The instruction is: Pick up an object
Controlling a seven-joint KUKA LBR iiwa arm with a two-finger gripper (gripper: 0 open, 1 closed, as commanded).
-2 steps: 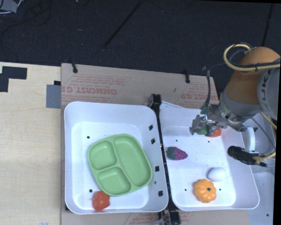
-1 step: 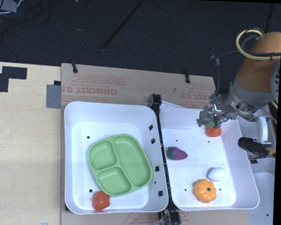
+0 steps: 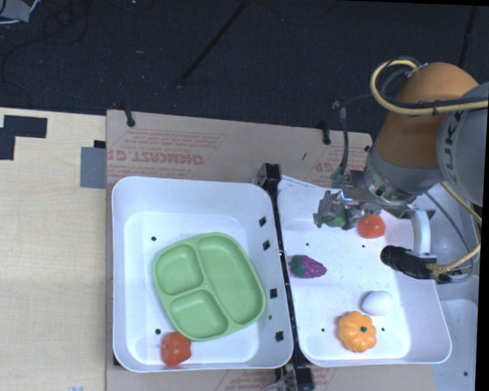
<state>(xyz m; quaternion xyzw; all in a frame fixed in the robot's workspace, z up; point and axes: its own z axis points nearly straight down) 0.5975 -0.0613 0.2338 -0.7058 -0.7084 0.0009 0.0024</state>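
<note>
Over the right bin (image 3: 433, 343), the arm's end effector (image 3: 335, 212) hangs low, grip unclear, perhaps touching something green.

End effector (image 3: 335, 212) low, arm above

Even overhead light, bright white bins (image 3: 137, 226), soft shadows, slightly soft focus throughout.

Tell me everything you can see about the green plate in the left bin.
The green plate is a rounded-square tray that looks like matte plastic, split into three compartments: two smaller and one larger. It lies flat and right side up on the floor of the left bin, turned at a slant to the walls. Nothing lies in it. A small red fruit sits by its near corner.
</note>
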